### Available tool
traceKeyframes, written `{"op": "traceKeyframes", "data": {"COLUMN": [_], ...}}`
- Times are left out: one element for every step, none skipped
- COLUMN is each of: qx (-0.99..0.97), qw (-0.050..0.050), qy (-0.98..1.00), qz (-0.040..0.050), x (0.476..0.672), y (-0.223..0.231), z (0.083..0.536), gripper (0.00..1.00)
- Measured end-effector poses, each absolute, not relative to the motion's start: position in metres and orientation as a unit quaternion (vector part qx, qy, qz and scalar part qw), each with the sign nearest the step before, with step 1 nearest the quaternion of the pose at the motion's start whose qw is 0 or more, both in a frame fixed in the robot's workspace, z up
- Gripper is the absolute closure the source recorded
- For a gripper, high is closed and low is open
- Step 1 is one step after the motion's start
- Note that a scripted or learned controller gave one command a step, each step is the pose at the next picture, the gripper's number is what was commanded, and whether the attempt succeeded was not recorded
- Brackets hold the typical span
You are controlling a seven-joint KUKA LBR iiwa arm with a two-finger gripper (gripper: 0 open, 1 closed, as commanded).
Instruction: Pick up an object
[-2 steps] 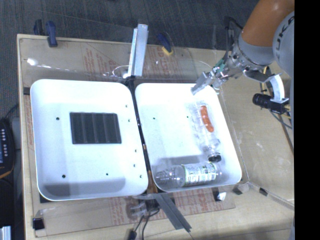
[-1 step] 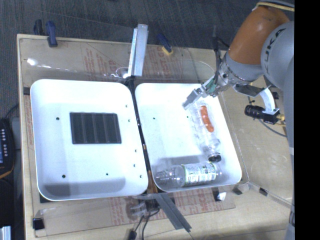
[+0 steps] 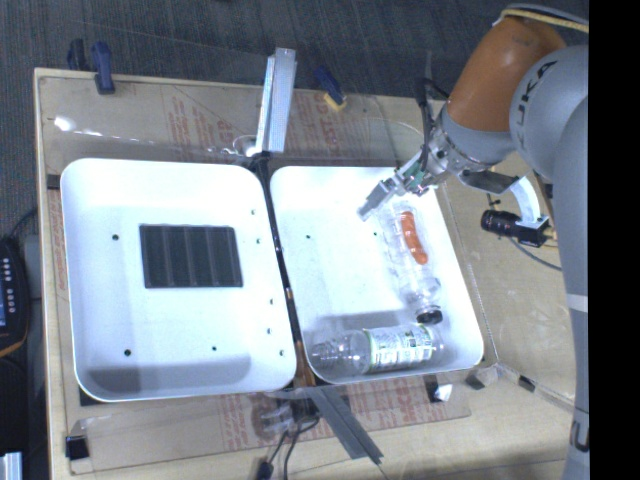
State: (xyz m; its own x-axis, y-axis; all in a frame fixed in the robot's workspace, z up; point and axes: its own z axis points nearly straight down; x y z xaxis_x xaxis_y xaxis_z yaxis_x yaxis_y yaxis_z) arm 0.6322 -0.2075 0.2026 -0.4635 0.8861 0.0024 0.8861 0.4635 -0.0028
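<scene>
I see a dark ribbed rectangular panel (image 3: 190, 256) flat in the left bin (image 3: 100, 183). The right bin (image 3: 330, 258) holds two clear plastic bottles: one (image 3: 375, 349) along its near edge, one with orange inside (image 3: 409, 253) along its right edge. The gripper (image 3: 385, 194) hovers near the far-right corner; its grip I cannot tell.

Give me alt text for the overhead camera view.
The gripper hovers over the right bin, near a clear bottle with an orange label; a second clear bottle lies along its near wall. The left bin holds a dark ridged panel.
</scene>
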Motion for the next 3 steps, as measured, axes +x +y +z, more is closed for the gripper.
{"op": "traceKeyframes", "data": {"qx": [-0.491,-0.485,-0.466], "qw": [0.001,0.000,-0.002], "qy": [-0.871,-0.875,-0.885], "qz": [0.0005,0.0004,0.0003], "x": [0.612,0.646,0.636], "y": [-0.208,-0.209,-0.209], "z": [0.207,0.173,0.200], "gripper": [0.00,0.00,0.00]}}
